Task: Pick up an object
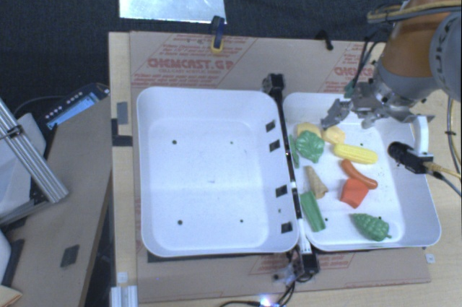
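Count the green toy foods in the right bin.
3. A leafy green piece sits near the bin's left wall, a long green pod lies lower along that wall, and a bumpy green piece rests near the front edge.

Printed word on protective sheet (pixel 195 63): red-brown capital letters reading "CHEMCAST GP", on the pale brown sheet covering the bench board, well to the left of the gripper (pixel 355 113) and a little farther from the camera, beyond the far rim of the left bin (pixel 206 100).

Repeat printing, far right: the same red-brown lettering shows upside down on the sheet just beside the gripper, past the far rim of the right bin (pixel 426 215); too broken up to read in full.

Repeat printing, near edge: faint red-brown lettering on the sheet strip below both bins, well nearer the camera than the gripper; not legible.
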You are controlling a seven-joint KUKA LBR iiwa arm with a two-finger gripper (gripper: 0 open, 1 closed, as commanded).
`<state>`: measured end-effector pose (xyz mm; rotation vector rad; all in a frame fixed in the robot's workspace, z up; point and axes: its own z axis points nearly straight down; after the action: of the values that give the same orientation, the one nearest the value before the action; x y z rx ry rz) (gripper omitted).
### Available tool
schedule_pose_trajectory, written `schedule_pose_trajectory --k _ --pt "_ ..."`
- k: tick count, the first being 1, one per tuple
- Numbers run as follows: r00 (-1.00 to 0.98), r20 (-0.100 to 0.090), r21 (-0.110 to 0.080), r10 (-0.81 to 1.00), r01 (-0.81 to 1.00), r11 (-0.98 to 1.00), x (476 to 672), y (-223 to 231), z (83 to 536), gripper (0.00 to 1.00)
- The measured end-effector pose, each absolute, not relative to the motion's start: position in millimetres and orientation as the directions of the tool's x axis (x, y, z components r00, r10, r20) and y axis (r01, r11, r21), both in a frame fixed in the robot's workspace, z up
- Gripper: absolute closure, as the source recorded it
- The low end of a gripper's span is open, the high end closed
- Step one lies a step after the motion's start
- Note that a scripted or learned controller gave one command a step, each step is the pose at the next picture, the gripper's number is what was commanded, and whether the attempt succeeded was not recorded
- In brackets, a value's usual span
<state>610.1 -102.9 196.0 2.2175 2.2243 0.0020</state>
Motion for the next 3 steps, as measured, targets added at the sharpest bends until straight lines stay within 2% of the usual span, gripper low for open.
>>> schedule_pose_trajectory --k 1,2,3 --pt "-0.007 -0.004 0.021 1.0 1.0 0.007 597.2 -142 105 0.0" --pt "-0.011 -0.002 0.012 1.0 1.0 0.011 665.2 -80 88 0.0" --pt "-0.006 -0.003 0.016 1.0 1.0 0.007 664.5 -84 101 1.0"
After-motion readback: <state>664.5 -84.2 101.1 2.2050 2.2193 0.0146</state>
